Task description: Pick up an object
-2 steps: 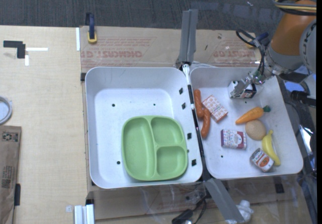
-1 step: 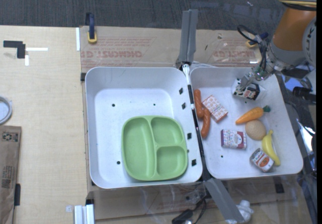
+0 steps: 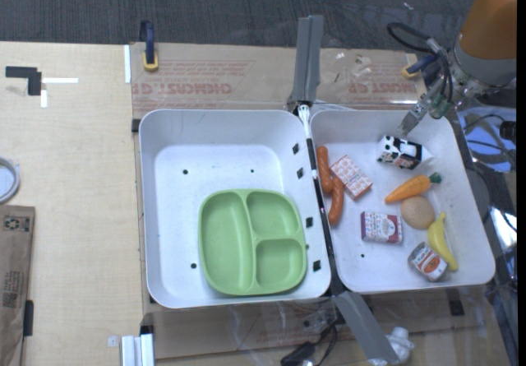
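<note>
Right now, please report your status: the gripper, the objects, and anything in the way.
Gripper above right bin's far edge, holding nothing. Nearest object: toy cow, just below it. Carrot and egg lie further on, nothing covering the cow.

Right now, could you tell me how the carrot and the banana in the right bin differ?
The carrot is orange with a green top; the banana is yellow. The carrot lies nearly crosswise, tapering to a point at the left, while the banana curves along the bin's right side. The carrot sits farther back, the banana nearer the front edge. Both are toy foods lying flat beside the beige egg.
</note>
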You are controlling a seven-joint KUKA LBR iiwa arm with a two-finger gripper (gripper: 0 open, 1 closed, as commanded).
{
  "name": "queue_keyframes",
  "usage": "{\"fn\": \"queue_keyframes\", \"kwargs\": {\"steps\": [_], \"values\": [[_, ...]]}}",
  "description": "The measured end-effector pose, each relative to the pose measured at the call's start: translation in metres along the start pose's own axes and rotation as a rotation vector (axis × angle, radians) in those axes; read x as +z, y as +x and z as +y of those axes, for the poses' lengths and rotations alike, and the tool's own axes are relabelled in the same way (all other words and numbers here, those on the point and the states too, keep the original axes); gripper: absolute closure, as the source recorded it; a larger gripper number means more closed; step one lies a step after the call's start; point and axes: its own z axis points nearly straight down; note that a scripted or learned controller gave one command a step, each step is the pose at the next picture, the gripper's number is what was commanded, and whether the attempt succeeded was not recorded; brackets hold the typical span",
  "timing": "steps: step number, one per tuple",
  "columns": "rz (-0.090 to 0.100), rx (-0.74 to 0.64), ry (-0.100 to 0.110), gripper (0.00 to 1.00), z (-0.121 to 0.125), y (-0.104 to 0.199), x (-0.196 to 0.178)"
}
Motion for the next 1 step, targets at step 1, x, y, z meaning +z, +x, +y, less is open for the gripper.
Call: {"fn": "queue_keyframes", "kwargs": {"steps": [1], "values": [[0.000, 0.000, 0.000, 0.00, -0.0001, 0.0001, 0.0003]]}}
